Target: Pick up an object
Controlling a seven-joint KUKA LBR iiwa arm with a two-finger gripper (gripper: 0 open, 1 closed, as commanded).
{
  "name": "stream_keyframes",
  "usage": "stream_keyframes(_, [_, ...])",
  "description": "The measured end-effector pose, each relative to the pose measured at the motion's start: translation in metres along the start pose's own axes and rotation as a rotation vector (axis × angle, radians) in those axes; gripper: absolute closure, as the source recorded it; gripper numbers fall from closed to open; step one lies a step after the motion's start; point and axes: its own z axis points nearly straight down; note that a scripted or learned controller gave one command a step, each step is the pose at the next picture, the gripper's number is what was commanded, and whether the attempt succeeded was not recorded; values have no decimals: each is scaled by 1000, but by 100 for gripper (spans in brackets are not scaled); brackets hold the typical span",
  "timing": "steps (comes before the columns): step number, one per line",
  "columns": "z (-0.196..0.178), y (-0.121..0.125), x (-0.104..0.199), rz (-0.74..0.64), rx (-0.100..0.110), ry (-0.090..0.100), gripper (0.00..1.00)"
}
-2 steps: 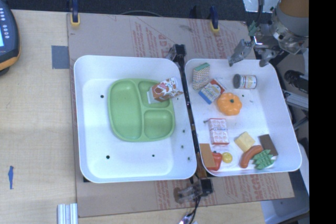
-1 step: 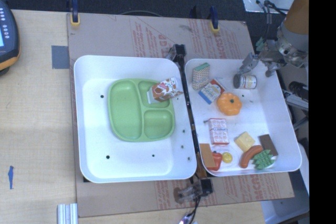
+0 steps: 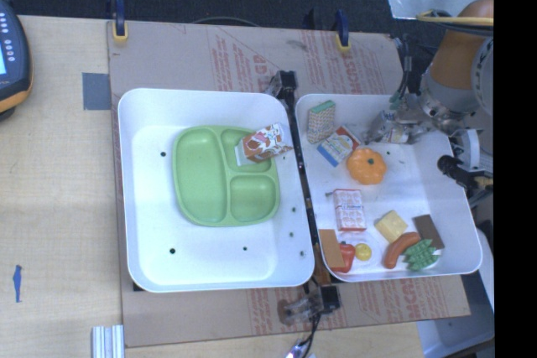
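Faintly, red print on cardboard liner point(image 3: 252, 63), illegible, carton point(image 3: 262, 144) label unreadable

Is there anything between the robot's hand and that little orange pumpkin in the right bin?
Nothing visible does. The hand sits at the bin's far right, and only bare white floor lies between it and the pumpkin. The blue-and-white packet lies to the pumpkin's other side.

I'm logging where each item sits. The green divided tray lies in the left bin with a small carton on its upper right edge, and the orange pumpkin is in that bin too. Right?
Not quite. The camera view shows the orange pumpkin in the right bin, not the left bin. The green divided tray and the small carton on its upper right edge are as you say.
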Motion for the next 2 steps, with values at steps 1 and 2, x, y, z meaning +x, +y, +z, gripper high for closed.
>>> stream_keyframes(1, [-4,1,8,-1,-3,2,0])
stream_keyframes(2, [-5,1,-10,1,-7,1,0])
